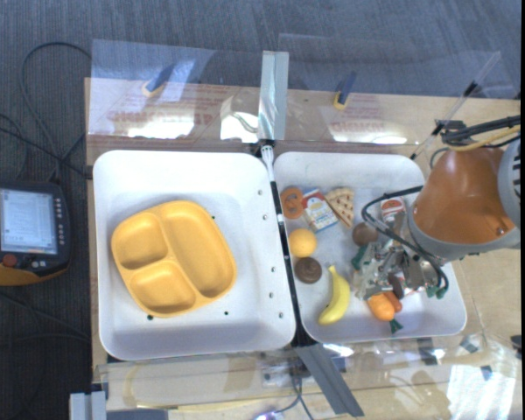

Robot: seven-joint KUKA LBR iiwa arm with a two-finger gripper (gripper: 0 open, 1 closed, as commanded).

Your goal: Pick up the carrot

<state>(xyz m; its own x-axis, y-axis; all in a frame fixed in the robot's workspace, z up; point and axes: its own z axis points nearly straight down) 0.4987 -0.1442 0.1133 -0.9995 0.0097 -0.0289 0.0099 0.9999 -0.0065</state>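
Two white bins are seen side by side on the bench, parted by a narrow divider. In the left bin (114, 322) a yellow tray (172, 255) with three compartments is laid at a slant. The right bin (437, 322) holds a scatter of toy food. Near its left wall an orange-red round item (291, 201) is placed, with a small carton (319, 210) and a pizza slice (339, 204) just beside it toward the right. Below these an orange (303, 241) is found, and just under it a brown round item (308, 270). A banana (335, 297) is curved along the lower middle of the bin. A brown ball (364, 233) is set near the middle, and a red and white item (391, 208) is partly hidden behind cables. The carrot (384, 307) is seen in the lower right part of this bin, to the right of the banana, with its green end pointed toward the bin's lower edge. The arm (459, 199) is reached in from the right, its orange band held over the bin's right side. The gripper (390, 269) is hung just above the carrot, among dark cables and fittings, and whether it is released or clenched cannot be told. The carrot is not seen to be lifted off the bin floor.
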